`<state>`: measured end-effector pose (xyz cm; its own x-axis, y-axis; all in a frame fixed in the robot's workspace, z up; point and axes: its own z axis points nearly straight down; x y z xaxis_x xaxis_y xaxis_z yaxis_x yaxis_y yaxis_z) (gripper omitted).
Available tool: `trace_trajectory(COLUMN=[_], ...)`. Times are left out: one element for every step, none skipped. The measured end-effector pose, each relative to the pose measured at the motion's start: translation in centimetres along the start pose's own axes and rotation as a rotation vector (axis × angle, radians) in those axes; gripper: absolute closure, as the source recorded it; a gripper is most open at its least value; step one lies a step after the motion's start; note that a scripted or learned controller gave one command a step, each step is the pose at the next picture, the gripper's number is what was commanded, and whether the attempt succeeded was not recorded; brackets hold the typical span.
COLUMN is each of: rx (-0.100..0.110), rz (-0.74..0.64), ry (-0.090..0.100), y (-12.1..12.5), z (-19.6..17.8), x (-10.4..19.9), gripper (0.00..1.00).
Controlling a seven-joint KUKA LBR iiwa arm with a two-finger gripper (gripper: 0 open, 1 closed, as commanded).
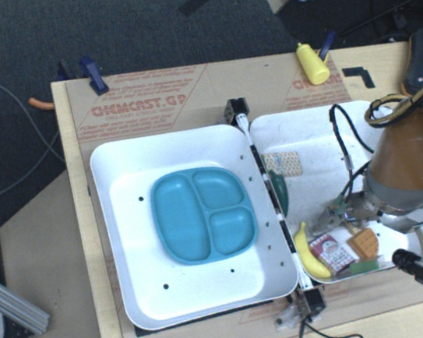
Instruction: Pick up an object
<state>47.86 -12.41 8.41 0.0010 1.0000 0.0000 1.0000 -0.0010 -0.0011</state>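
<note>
The banana (311, 252), yellow and curved, lies in the right bin (300, 129) against its left wall, near the front corner. Its long axis runs from back to front along that wall, the curve bowing toward the wall and the front tip bending in toward the bin's middle. Touching the banana's inner side is a small red-and-white packet (333, 251), and just beyond that a tan, biscuit-like square (364, 244); a green scrap peeks out below the square. Behind the banana, along the same wall, a dark green object (279, 191) lies partly tucked under the rim, hard to identify. Further back from it rests a pale patterned sponge or cloth (284, 164).

The gripper (346, 210) hangs just behind the packet and square, inside the right bin; the wrist and cables crowd it, and whether its fingers are spread or closed cannot be told. The arm's bulk covers the bin's right part.

In the left bin (109, 171), beside the banana's bin, sits a blue three-compartment tray (202, 213).
</note>
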Motion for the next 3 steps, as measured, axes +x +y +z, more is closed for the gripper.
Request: trace_trajectory(rx=[-0.002,-0.005,0.000], rz=[0.000,0.001,-0.001], ry=[-0.001,-0.002,0.002], y=[5.8,5.8,1.8], z=[-0.4,-1.3,-6.2], x=[-5.6,-5.6,-2.8], gripper=[0.00,1.00,1.00])
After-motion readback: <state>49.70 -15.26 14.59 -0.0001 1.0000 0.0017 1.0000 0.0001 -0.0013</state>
